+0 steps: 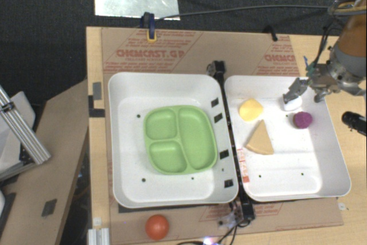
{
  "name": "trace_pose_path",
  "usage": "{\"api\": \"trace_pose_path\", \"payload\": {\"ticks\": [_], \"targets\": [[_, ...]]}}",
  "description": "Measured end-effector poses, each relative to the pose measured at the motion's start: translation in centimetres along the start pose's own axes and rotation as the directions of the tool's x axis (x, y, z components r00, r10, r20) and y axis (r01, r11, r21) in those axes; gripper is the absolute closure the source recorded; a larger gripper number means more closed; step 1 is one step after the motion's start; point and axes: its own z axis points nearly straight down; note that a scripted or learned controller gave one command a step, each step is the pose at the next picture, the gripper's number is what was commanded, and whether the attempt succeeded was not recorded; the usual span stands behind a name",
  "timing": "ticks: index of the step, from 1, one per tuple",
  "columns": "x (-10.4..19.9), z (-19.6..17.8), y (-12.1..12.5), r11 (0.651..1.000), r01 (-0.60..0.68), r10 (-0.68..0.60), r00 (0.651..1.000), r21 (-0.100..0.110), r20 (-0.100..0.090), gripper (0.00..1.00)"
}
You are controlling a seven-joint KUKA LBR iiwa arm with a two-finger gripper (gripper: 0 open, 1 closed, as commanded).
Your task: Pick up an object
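The right bin (321, 181) holds a yellow round object (250, 109), a tan wedge (261, 139), a purple object (303, 119) and a small white object (291, 104). My gripper (308, 93) hangs over the bin's back right part, open, its two fingers spread apart. The left finger's tip is just above the white object, and the purple object lies a little in front of the gap. Nothing sits between the fingers.
The left bin (123, 123) holds a green divided plate (179, 139). An orange ball (156, 226) lies on the bench in front of the left bin. A black clip strip (223, 123) runs between the bins.
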Motion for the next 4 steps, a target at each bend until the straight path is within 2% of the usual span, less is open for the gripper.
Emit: {"api": "trace_pose_path", "payload": {"ticks": [1, 2, 3, 4], "targets": [[0.0, -0.7, 0.3, 1.0, 0.003, -0.003, 1.0, -0.012, 0.002, 0.0], [0.3, 5.1, -0.4, 1.0, 0.001, -0.001, 1.0, -0.008, 0.001, 0.0], [-0.3, 9.5, -0.2, 1.0, 0.001, -0.001, 1.0, -0.009, 0.002, 0.0], [0.1, 13.8, 0.1, 1.0, 0.005, -0.005, 1.0, -0.013, -0.006, 0.0]]}}
